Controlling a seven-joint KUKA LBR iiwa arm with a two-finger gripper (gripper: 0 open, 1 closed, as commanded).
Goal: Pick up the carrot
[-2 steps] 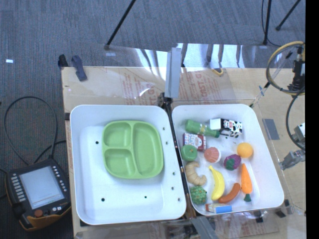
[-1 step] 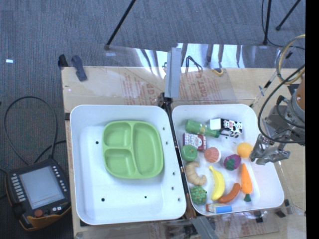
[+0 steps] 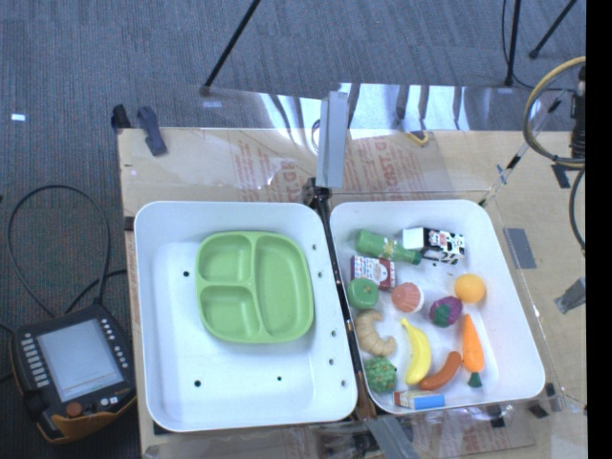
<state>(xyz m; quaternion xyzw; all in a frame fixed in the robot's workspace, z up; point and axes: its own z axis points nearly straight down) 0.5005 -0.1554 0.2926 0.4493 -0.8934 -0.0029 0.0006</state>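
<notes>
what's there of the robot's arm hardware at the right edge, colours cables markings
At the right edge, a yellow cable curves in a wide loop beside a dark upright part. Whether these belong to the arm cannot be told, and no markings are legible.

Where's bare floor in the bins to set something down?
Left bin: bare floor in front of and left of the green plate. Right bin: crowded; only a thin strip right of the carrot and orange.
</notes>
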